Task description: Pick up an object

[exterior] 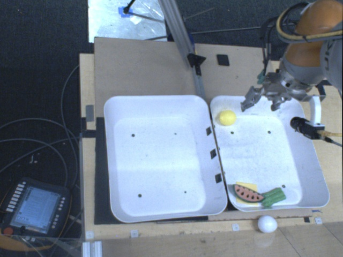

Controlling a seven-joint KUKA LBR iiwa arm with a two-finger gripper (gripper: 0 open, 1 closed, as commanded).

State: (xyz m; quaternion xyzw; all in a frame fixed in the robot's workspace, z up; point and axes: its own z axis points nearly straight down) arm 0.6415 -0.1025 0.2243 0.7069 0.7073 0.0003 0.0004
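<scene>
my pincer point(264, 99) hangs over the far rim of the right bin point(300, 159), at about 1 o'clock of that bin. its 2 fingers look spread, one at the left and one at the right, with nothing pinched between them. i judge it is poised high, so the task is not yet begun in earnest. the grey arm with its orange band point(321, 15) reaches in from 3 o'clock of the picture.

nearest to the pincer, at its 8 o'clock, sits a yellow ball point(226, 118) in the bin's far-left corner, just beside the wall. i'd call it the closest candidate, but being round and tucked near the corner it may roll, or leave little room for a finger on the wall side.

well apart, at 6 o'clock of the bin against the near rim, lie a watermelon slice point(247, 193) and a green piece point(274, 196), touching or nearly so. they lie flat and low, likely slid there; crowding would make a clean pinch harder.

outside the bin, on the bench at its 6 o'clock, rests a white ball point(267, 224).

the left bin point(155, 154) sits side by side with the right one, at 9 o'clock of it.
</scene>
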